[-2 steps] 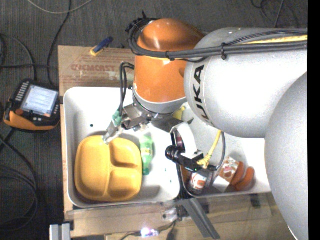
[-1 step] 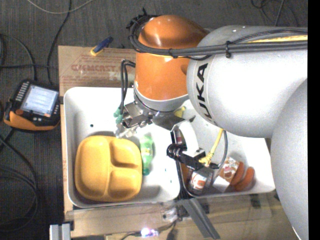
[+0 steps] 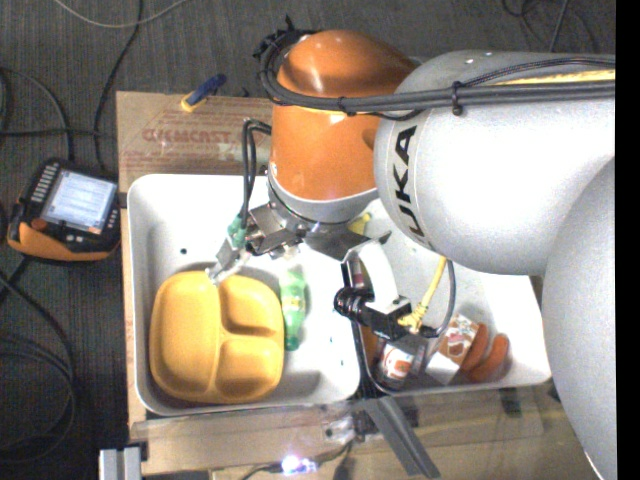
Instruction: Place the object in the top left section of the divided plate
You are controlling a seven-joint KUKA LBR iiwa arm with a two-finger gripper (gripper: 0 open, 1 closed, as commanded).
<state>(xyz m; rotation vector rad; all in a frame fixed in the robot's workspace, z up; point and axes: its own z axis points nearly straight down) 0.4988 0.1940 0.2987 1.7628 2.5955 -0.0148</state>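
Plate sections look bare, so nothing placed yet; gripper hovers at plate's upper edge, can't tell its state or any hold; green object lies beside plate's right rim.

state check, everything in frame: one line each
divided plate: yellow, right way up, in the left bin, sections bare
green bottle: lying beside the plate's right edge, not on it
end effector: above the plate's top edge
left bin: holds plate and bottle
right bin: holds orange and brown items at its near edge
pendant: screen lit, on the floor
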